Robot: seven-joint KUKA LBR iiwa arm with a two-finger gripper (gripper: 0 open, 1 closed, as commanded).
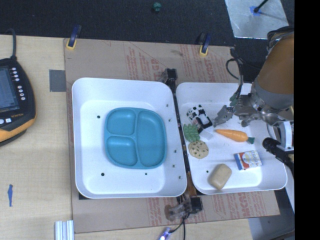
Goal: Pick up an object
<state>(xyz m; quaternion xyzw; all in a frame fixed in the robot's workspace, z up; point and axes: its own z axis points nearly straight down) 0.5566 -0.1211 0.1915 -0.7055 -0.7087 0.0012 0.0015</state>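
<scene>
- White plastic: two shallow bins sit side by side on a brown cardboard sheet (125,59) clamped to the bench.
- Left bin (85,134) holds a blue plate (135,137) with three compartments, lying flat near the bin's middle.
- Right bin (200,90) holds all the small things.
- Near its left wall lies a black-and-white toy (199,116), and just below it a green piece (191,132).
- Below the green piece, touching or nearly so, lies a round cookie (198,149).
- An orange carrot (232,134) lies across the bin's middle, its green end pointing right.
- Lower right lies a small carton (247,160), red, white and blue, on its side.
- Left of the carton, near the front wall, rests a beige lump (220,176), perhaps a potato.
- The arm (275,69) comes in from the right over the right bin, its orange band showing above the grey wrist.
- The gripper (225,115) hangs low over the bin, just above the carrot's left end and right of the black-and-white toy.
- One dark finger (221,116) points down and left; whether the fingers stand apart or together I cannot tell, and nothing is seen between them.
- All the small things lie on the bin floor.
- At the left edge of the bench sits a black and orange pendant (12,101) with a screen.
- Blue and yellow clips (73,36) hold the cardboard's far edge.
</scene>
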